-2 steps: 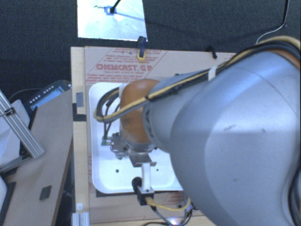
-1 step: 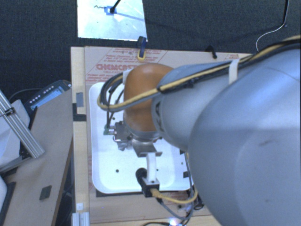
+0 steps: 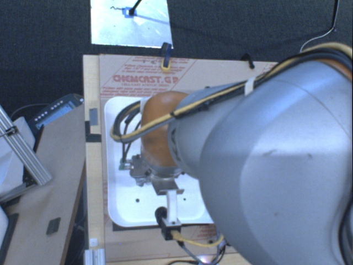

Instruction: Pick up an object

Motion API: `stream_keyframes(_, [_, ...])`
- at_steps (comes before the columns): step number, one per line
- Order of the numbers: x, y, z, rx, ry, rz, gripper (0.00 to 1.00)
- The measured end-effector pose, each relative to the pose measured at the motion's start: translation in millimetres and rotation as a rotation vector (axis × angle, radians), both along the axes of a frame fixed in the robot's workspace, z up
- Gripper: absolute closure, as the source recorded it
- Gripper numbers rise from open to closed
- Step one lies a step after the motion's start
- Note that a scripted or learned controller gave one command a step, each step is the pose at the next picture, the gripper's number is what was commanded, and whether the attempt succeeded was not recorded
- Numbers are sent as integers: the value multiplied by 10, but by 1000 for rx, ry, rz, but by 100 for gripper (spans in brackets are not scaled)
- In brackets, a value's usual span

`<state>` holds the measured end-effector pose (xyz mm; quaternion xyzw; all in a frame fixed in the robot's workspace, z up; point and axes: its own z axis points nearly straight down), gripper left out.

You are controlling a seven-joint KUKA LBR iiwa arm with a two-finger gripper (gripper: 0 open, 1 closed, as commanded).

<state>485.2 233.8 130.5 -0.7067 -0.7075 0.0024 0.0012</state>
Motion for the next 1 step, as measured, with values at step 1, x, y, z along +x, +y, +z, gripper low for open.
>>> stream_keyframes(1, [20,6,423,4,-8,2,100])
